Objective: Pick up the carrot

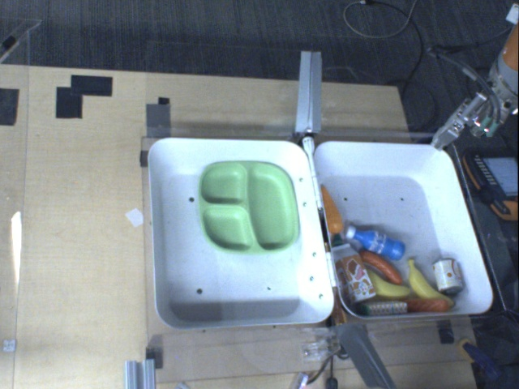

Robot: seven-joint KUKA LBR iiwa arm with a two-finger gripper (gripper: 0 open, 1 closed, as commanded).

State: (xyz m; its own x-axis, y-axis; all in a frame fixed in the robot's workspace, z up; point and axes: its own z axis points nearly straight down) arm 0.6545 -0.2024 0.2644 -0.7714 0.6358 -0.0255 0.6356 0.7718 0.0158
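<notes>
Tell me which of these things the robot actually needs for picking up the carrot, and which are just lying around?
Needed for the job:
carrot, against the right bin's left wall
gripper, up past the right bin's far corner
right bin, holding the carrot

Just lying about:
green divided plate in the left bin
blue bottle
banana
small can

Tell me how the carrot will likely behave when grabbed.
The carrot looks like a smooth, tapered plastic toy, so it is probably stiff and light, and may slip from a pinch near the narrow end. It lies along the right bin's left wall, which leaves little room for a finger on that side. Being round, it may roll if nudged.
</notes>
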